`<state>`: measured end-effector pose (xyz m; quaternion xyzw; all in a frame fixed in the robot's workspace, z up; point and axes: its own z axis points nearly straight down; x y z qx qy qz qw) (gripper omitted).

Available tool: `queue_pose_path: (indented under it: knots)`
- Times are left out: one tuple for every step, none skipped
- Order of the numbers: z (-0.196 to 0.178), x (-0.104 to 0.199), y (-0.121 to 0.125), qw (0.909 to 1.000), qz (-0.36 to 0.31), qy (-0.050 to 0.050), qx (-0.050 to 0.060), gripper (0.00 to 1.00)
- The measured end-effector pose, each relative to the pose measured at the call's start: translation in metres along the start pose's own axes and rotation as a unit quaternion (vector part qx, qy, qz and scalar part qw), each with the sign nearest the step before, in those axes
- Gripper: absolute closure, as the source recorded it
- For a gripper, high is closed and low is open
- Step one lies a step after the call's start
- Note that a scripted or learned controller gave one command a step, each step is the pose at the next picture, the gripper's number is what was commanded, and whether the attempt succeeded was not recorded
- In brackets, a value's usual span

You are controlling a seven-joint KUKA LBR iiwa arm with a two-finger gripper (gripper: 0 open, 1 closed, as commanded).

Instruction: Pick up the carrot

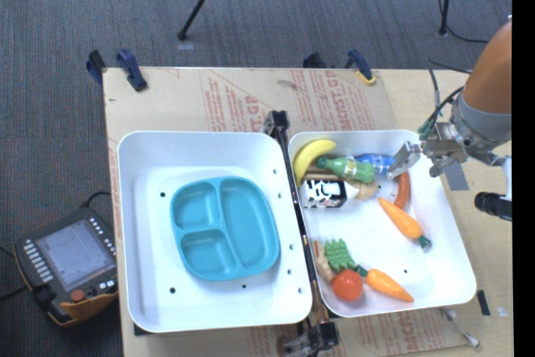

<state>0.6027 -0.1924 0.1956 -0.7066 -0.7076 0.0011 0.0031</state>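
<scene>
two carrots lying in the right bin, and hard to say which the task means. nearer one resting mid-bin toward the right wall, orange body slanting from upper left to lower right, green tip at the lower right end. second carrot down near the front edge, just beside a tomato and a green leafy piece, also slanting down to the right.

gripper hovering over the upper right part of the same bin, fingers spread apart and pinching nothing, one finger near a small reddish sausage-like piece and the end of a green bottle. banana and a black-and-white carton crowded to the upper left.

from the gripper, nearer carrot lying below and slightly left in view, near but apart, reddish piece standing between. probably calls for a short travel toward the front of the bin, with fingers turned to close across the slanted long axis rather than along it. blue divided plate sitting in the left bin, well apart.
</scene>
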Motion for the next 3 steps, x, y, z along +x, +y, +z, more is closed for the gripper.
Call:
queue_pose_path:
  knots:
    - [0.11,-0.011,-0.019,0.9973,-0.073,0.0,0.0,0.0]
    - [0.103,-0.011,-0.019,0.9974,-0.072,0.001,0.001,1.0]
    - [0.0,0.018,-0.016,0.9648,0.263,0.0,0.0,1.0]
